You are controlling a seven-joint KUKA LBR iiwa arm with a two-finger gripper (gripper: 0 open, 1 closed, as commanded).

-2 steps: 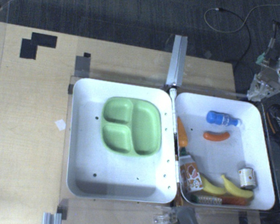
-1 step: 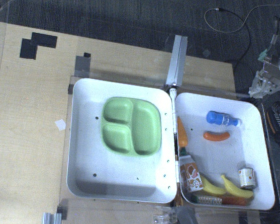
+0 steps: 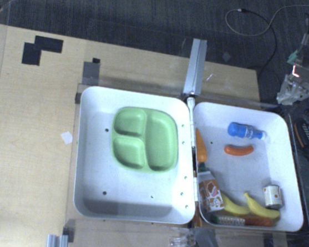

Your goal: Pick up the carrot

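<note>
The carrot (image 3: pixel 199 146) is a slim orange piece lying lengthwise against the left wall of the right bin (image 3: pixel 292 165), close to the divider between the two bins. My gripper (image 3: pixel 293 91) hangs at the upper right, beyond the right bin's far corner and well apart from the carrot. Nothing shows in the gripper.
The right bin also holds a blue bottle (image 3: pixel 245 131), an orange-red sausage (image 3: pixel 239 150), a silver can (image 3: pixel 272 196), two bananas (image 3: pixel 260 206), a snack packet (image 3: pixel 211 193) and a red item (image 3: pixel 250 220) along the front wall. A green divided plate (image 3: pixel 144 138) lies in the left bin (image 3: pixel 91 157).
</note>
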